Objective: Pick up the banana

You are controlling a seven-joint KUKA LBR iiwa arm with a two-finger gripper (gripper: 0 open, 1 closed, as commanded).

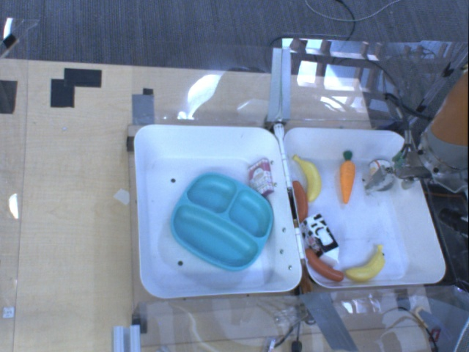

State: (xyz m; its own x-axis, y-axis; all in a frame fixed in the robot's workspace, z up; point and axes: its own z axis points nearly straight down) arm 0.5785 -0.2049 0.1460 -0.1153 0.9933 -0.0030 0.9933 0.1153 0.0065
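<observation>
Two yellow bananas lie in the right bin (429,218). One banana (310,177) is near the bin's left wall at the back, and a second banana (368,265) lies curved at the front. My gripper (377,176) hangs over the right bin's back right part. It is just right of an orange carrot (346,177) and well apart from both bananas. Its fingers look open, with only the white bin floor showing between them. The arm (447,134) comes in from the right.
In the right bin there are also a red sausage (299,196) along the left wall, another sausage (325,267) at the front, and a black-and-white packet (319,232). The left bin (150,196) holds a blue divided plate (222,220) and a small red packet (261,176).
</observation>
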